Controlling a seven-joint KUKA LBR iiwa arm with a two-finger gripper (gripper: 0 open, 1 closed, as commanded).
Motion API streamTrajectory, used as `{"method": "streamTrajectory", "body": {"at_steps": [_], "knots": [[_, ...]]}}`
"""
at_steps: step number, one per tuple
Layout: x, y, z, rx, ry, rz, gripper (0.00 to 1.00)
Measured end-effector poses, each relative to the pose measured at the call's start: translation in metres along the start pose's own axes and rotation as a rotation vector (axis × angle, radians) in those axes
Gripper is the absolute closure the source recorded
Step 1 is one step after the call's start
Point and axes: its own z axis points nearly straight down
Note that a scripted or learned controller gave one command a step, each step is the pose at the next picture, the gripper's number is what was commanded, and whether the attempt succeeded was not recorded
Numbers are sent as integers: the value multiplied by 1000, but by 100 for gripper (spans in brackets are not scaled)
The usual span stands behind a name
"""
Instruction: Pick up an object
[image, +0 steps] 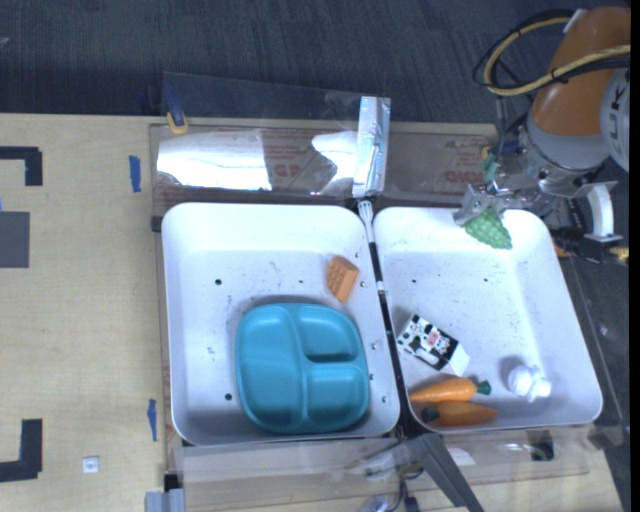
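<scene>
My gripper (482, 208) hangs over the far right corner of the right bin (560, 300), reaching in from the upper right. Its fingers are shut on a small green textured object (491, 231), which dangles just below them over the bin's far rim. Below in the same bin lie a black-and-white packet (431, 342), an orange carrot (449, 390) with a green tip, a second orange piece (462, 412) against the near wall, and a small white bottle (526, 382).
The left bin (200, 260) holds a blue divided plate (300, 368) and a small orange block (342, 277) near the divider. A clear panel with a shiny strip (371, 145) stands behind the bins. Cables loop above the arm's orange band (590, 55).
</scene>
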Motion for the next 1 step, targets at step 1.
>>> {"method": "streamTrajectory", "body": {"at_steps": [1], "knots": [[71,-7,20,13,4,59,100]]}}
